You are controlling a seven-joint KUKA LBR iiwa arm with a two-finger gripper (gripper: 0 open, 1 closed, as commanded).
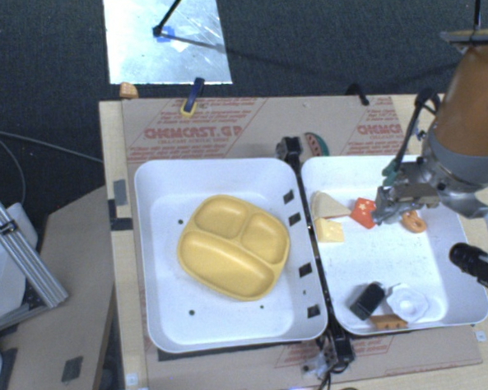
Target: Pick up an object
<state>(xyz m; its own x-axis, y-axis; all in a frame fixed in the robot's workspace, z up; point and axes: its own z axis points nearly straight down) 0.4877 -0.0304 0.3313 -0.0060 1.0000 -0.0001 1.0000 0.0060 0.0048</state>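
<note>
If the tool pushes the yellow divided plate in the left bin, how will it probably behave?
The yellow divided plate looks like stiff moulded plastic, so it should probably slide as one piece without bending. It lies flat and wide on the left bin, so tipping seems unlikely. Its smooth, shallow rim may be slippery to pinch.

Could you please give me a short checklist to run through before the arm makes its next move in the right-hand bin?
1. Gripper is over the right bin: ok.
2. A target lies close by: the orange block sits just left of the gripper: ok.
3. Whether the jaws are open: cannot tell.
4. Target stands apart from neighbours: the cheese-like wedge lies right beside the block: not ok.
5. The yellow tray in the left bin is out of the way: ok.
</note>
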